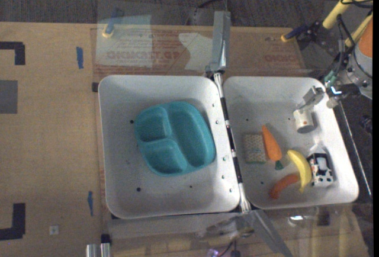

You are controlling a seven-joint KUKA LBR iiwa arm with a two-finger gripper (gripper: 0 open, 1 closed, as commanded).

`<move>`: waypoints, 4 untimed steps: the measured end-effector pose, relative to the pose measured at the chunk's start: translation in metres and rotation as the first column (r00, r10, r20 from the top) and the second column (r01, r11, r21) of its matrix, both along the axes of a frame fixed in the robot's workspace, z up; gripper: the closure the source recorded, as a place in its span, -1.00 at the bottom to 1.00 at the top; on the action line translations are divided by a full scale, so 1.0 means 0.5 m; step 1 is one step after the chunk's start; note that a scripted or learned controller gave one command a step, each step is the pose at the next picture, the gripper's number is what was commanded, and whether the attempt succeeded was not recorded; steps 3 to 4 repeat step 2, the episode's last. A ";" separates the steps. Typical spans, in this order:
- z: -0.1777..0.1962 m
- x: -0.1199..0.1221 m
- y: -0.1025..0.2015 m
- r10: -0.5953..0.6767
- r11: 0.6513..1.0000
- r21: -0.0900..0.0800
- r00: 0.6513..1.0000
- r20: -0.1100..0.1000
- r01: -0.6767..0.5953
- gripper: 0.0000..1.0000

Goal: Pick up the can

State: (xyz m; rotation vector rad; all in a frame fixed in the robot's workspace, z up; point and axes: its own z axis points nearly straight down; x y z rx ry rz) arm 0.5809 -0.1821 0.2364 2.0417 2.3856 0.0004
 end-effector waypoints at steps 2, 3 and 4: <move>-0.277 0.037 -0.070 -0.064 0.998 0.006 0.998 0.006 0.064 -1.00; -0.277 0.037 -0.070 -0.064 0.998 0.006 0.998 0.006 0.064 -1.00; -0.277 0.037 -0.070 -0.064 0.998 0.006 0.998 0.006 0.064 -1.00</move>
